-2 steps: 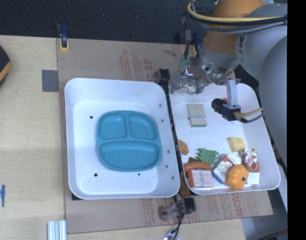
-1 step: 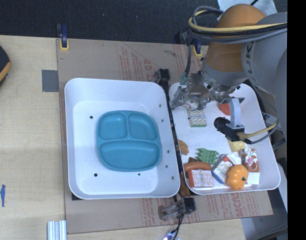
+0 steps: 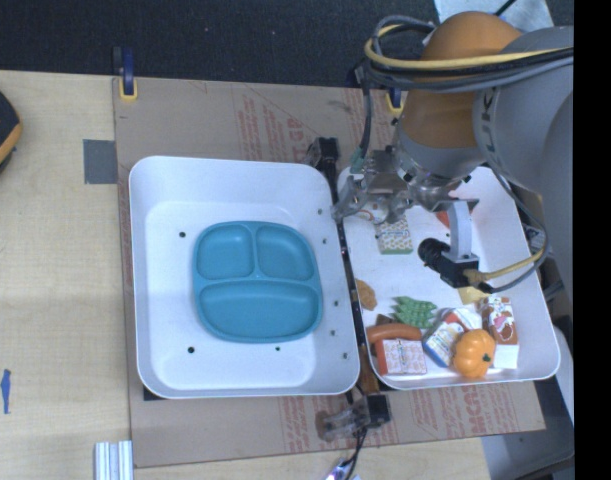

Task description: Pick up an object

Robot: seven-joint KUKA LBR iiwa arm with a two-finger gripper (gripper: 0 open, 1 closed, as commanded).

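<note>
Gripper (image 3: pixel 382 208) poised at right bin's (image 3: pixel 525 373) far-left corner above small packet (image 3: pixel 394 236); grip state indiscernible, likely lining up a pick.

A blue divided plate (image 3: pixel 256 279) lay in the middle of the left white bin (image 3: pixel 150 358). Both bins sat on a brown cardboard sheet (image 3: pixel 235 118) over the wooden bench (image 3: pixel 45 298). My bench also bore a grey tape patch (image 3: pixel 99 161) beside that bin.

Small patterned packet (image 3: pixel 394 236) flat in right bin (image 3: pixel 515 208), upper left.
</note>
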